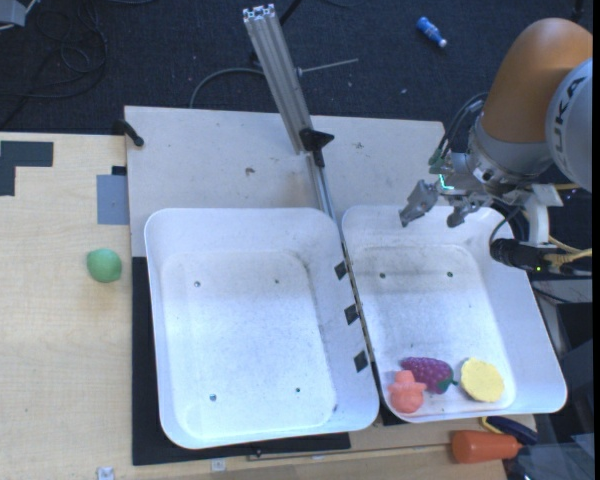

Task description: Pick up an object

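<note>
Right of frame, "KU" reads on the arm (570, 98); the pincer (436, 208) hangs spread, holding nothing, above the right bin (520, 313).

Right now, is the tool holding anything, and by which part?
Nothing is held: the tool hangs open above the right shallow white plastic bin's far edge, nothing between its fingers.

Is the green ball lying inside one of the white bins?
No, the green ball lies on the wooden bench surface, left of the left bin.
</note>
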Controlling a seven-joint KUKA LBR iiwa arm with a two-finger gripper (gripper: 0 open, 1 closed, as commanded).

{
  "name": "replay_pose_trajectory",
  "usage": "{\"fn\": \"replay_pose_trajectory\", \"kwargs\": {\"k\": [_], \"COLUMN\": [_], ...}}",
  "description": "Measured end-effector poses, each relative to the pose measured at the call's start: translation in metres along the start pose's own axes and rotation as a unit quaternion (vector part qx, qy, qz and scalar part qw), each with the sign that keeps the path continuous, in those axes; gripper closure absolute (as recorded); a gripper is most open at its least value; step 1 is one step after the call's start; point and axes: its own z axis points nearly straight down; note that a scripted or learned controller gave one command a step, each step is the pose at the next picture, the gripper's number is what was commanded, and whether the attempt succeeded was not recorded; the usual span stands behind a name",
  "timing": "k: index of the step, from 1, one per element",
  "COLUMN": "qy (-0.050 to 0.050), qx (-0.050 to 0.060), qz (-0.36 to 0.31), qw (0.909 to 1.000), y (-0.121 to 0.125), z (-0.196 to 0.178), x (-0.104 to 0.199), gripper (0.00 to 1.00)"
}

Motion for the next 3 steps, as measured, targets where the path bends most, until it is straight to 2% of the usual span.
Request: {"fn": "replay_pose_trajectory", "kwargs": {"k": [1, 3], "qy": [0.0, 0.0], "qx": [0.0, 0.003], "qz": [0.0, 0.0], "qw": [1.0, 1.0], "y": [0.0, -0.011], "z": [0.0, 0.113], "x": [0.0, -0.015], "gripper": [0.0, 0.0]}}
